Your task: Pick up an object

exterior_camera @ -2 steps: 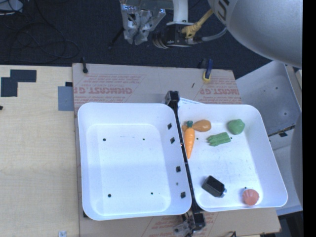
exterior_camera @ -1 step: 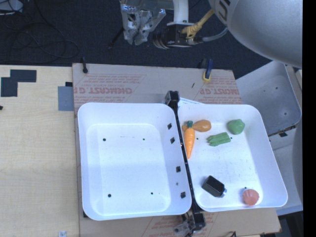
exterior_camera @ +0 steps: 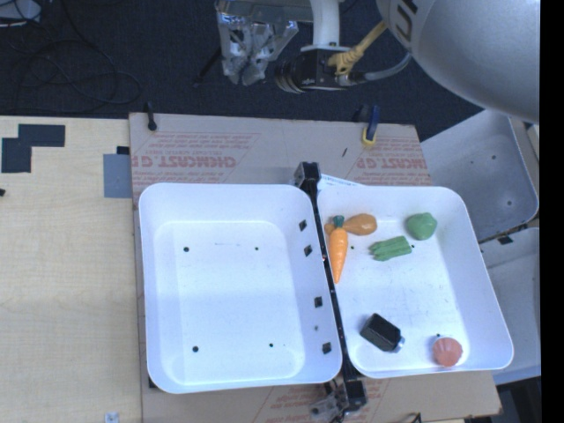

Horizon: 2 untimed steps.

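The right bin (exterior_camera: 476, 263) holds several small objects. An orange carrot (exterior_camera: 337, 252) lies along its left wall, with an orange oval piece (exterior_camera: 361, 225) touching its top. A green round lump (exterior_camera: 421, 226) and a green oblong piece (exterior_camera: 390, 248) lie in the far half. A black block (exterior_camera: 382, 332) and a pinkish-red ball (exterior_camera: 447, 351) sit near the front. My gripper (exterior_camera: 256, 49) hangs high beyond the bins' far edge, over the dark floor and well away from every object.
The left bin (exterior_camera: 159, 236) stands beside the right one, a black clip strip (exterior_camera: 319, 263) joining them. Both rest on cardboard (exterior_camera: 220, 152) on a wooden bench. The grey arm (exterior_camera: 458, 25) spans the top right. Cables lie on the floor behind.
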Tool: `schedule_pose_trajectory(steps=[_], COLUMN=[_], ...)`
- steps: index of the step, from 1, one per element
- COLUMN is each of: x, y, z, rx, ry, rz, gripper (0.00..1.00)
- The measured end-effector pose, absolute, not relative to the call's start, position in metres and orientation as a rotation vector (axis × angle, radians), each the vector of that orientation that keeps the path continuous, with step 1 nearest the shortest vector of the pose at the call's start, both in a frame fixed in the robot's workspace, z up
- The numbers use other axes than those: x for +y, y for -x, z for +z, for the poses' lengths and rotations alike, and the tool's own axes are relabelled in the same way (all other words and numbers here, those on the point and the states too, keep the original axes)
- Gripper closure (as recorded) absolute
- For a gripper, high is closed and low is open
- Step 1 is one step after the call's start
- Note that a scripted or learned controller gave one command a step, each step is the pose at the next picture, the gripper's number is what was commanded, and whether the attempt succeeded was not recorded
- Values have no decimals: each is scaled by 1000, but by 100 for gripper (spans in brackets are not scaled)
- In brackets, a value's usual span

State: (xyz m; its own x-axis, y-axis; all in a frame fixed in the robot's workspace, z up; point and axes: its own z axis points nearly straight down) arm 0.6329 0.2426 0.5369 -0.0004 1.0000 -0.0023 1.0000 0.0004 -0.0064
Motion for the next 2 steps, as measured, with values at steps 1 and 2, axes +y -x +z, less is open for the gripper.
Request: schedule_pose_trajectory(steps=[1, 2], x=[243, 243], y=[-622, -583], z=[537, 537], rx=[-2220, -2222], ry=[2218, 2216], rz=[10, 10], gripper=[100, 100])
